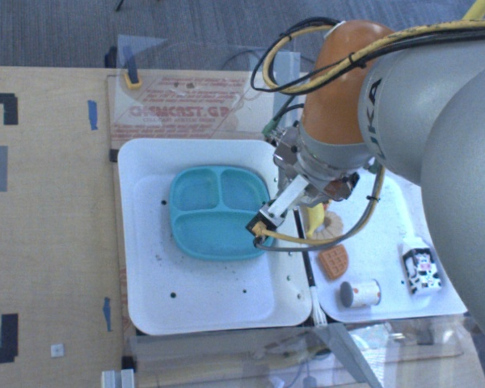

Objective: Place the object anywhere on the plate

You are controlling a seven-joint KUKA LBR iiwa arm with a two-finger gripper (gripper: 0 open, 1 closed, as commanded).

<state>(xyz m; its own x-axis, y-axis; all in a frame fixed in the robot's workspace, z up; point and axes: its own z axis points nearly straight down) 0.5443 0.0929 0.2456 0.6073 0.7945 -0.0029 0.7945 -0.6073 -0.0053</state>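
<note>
A teal plate [218, 212] with three compartments lies in the left white bin [145, 249]. My gripper [330, 191] hangs under the orange-banded wrist, over the left edge of the right bin [388, 217], just right of the plate. The wrist hides most of it. Directly below it lie a yellow item [314, 217] and a pale tan round piece [331, 229]; whether the gripper touches either I cannot tell. A brown waffle [334, 261] lies a little nearer the front.
A grey cylinder [360, 292] lies on its side at the front of the right bin. A black-and-white patterned item [420, 269] rests near that bin's right edge. The arm covers the right bin's back part.
</note>
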